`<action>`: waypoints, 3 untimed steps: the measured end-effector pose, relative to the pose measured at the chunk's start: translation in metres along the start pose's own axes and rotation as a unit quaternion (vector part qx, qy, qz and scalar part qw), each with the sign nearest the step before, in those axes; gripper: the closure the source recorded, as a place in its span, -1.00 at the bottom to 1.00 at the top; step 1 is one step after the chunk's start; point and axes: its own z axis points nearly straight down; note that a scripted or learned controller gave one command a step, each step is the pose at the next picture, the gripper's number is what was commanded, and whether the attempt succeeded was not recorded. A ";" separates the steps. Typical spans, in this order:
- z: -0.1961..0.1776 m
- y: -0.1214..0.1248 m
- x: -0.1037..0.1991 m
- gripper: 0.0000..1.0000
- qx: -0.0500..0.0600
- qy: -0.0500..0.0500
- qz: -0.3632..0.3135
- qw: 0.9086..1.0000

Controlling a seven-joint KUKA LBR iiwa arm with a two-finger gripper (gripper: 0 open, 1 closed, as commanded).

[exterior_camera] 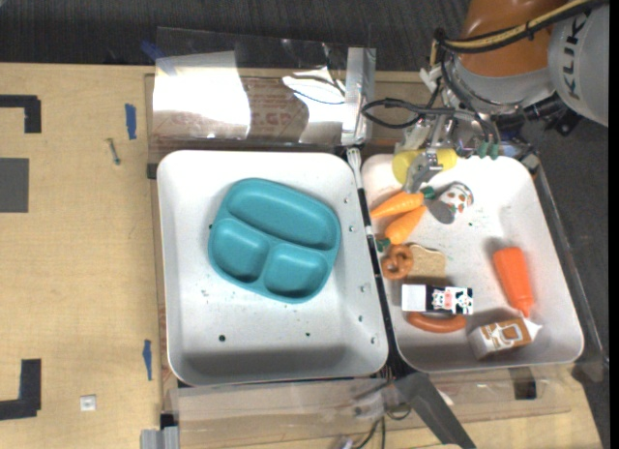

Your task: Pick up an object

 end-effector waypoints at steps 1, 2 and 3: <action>-0.023 -0.012 0.035 1.00 0.001 -0.001 -0.051 0.999; -0.052 -0.028 -0.002 1.00 0.001 -0.005 0.016 1.000; -0.011 0.001 0.026 1.00 0.000 0.000 -0.048 0.999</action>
